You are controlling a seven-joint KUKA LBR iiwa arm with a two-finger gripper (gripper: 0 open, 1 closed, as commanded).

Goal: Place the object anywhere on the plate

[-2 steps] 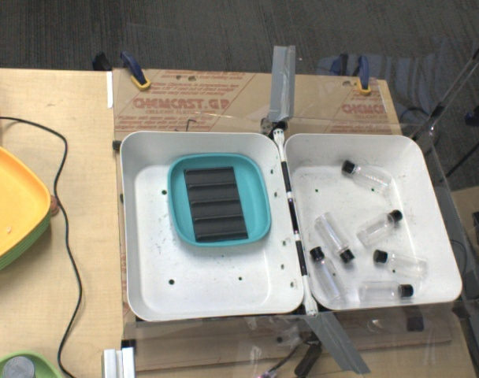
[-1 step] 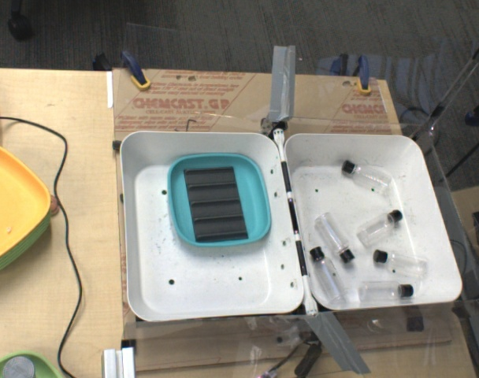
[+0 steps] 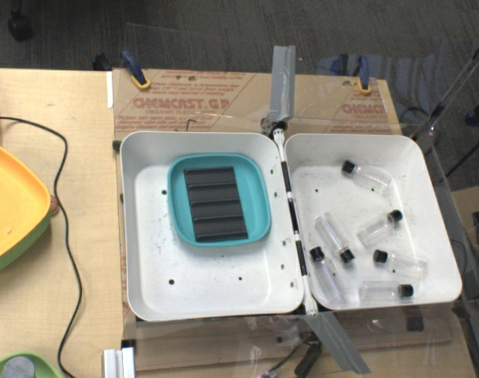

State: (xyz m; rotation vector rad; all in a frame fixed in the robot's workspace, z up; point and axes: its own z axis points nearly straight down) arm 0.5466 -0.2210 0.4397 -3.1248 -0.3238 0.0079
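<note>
Far left edge of the bench: you see a stack of yellow dishes (image 3: 11, 203) lying on a green one, partly cut off by the frame. A black cable (image 3: 66, 235) loops down the wooden benchtop (image 3: 82, 116) beside them.

Behind both bins lies a brown cardboard sheet (image 3: 200, 97). You can read red print on it as "CHEMCAST GP", with the same print partly visible again toward its right end; the smaller lines are too fine to read. A blue-and-orange clamp (image 3: 135, 71) sits at its left rear corner and a second clamp (image 3: 363, 79) at its right rear.

Left bin (image 3: 145, 274): the teal plate (image 3: 257, 203) lies flat, toward the rear and roughly midway between the side walls. A dark ribbed insert (image 3: 215, 203) covers its middle. Nothing from the right bin is on it.

Right bin (image 3: 428, 179): you count six clear vials with black caps, all lying on their sides. One vial (image 3: 364, 176) lies alone near the rear. The other five vials (image 3: 358, 262) are scattered across the front half, two of them close to the left wall and one along the front wall.
</note>
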